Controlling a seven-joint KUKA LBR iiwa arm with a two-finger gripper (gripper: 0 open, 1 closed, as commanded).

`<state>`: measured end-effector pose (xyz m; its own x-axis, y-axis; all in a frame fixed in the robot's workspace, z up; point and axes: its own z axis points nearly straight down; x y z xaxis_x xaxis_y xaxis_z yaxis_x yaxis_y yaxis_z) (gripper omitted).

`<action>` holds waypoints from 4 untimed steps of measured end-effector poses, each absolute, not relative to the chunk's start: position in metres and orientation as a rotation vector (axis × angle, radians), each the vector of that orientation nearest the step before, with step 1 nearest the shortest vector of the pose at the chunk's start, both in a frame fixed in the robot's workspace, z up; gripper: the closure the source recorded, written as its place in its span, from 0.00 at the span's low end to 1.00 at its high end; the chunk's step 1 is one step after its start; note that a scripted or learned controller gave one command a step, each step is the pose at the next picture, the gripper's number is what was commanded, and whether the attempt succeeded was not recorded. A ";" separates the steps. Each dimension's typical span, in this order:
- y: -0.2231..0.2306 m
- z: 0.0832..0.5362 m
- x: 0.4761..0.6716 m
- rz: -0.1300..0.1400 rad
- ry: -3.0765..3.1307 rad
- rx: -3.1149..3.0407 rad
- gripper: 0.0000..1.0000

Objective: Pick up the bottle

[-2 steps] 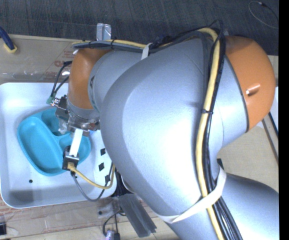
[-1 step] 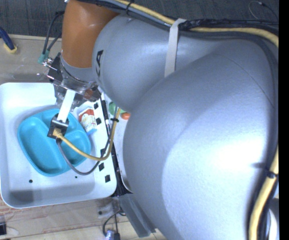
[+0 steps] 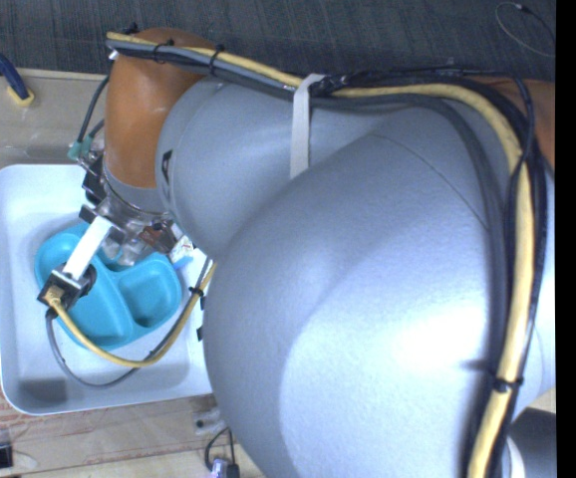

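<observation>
My gripper is lowered into the left white bin, below the orange band of the wrist. It sits right over the top edge of a turquoise plastic dish with rounded compartments. A small greyish translucent shape lies just under the gripper against the dish; whether it is the bottle is unclear. The wrist housing and a white bracket cover the gripper's tip.
The grey arm body covers the right half of the view. A yellow cable loops from the wrist across the dish and the bin floor. A small white and orange item lies by the dish's right edge. A blue-handled tool rests on the bench.
</observation>
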<state>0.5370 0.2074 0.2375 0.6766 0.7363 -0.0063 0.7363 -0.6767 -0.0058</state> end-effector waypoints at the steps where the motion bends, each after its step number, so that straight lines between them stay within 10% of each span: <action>1: 0.121 0.233 0.522 0.013 -0.753 -3.049 1.00; 2: 0.213 0.231 0.498 0.003 -0.433 -3.111 1.00; 3: 0.218 0.269 0.542 0.001 -0.410 -3.115 1.00; 4: 0.103 0.235 0.525 0.014 -0.485 -3.102 1.00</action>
